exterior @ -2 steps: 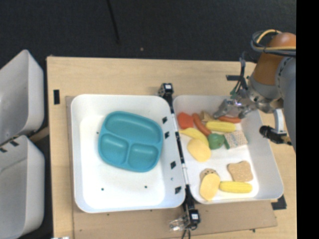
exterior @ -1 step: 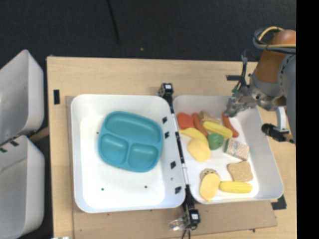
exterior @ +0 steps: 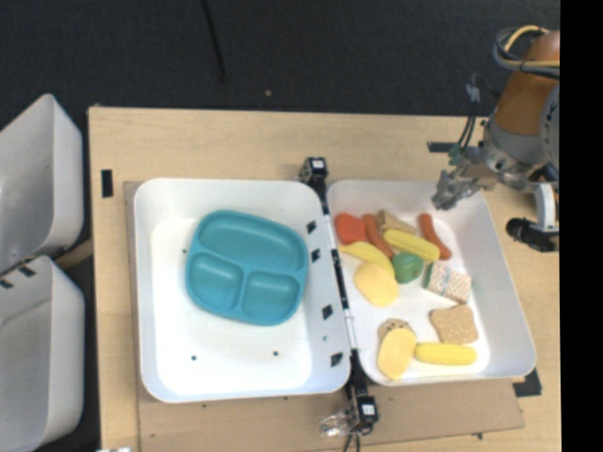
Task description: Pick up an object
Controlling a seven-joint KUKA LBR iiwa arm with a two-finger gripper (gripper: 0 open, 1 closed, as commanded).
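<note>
The right bin [exterior: 499,252] holds a heap of toy food: a red-orange piece [exterior: 350,227], a yellow banana-like piece [exterior: 412,244], a thin red sausage [exterior: 434,234], a green piece [exterior: 408,267], a yellow lump [exterior: 376,283], a wrapped pale block [exterior: 448,282], a brown toast square [exterior: 454,324], a yellow corn-like piece [exterior: 445,353] and a yellow oval [exterior: 396,352]. My gripper [exterior: 447,196] hangs over the bin's far right corner, above and to the right of the sausage. Nothing shows between its tips.
The left bin [exterior: 160,347] carries a teal divided plate [exterior: 248,266]. A black clip [exterior: 314,169] sits at the far end of the seam between the bins. White chairs [exterior: 33,186] stand left of the bench.
</note>
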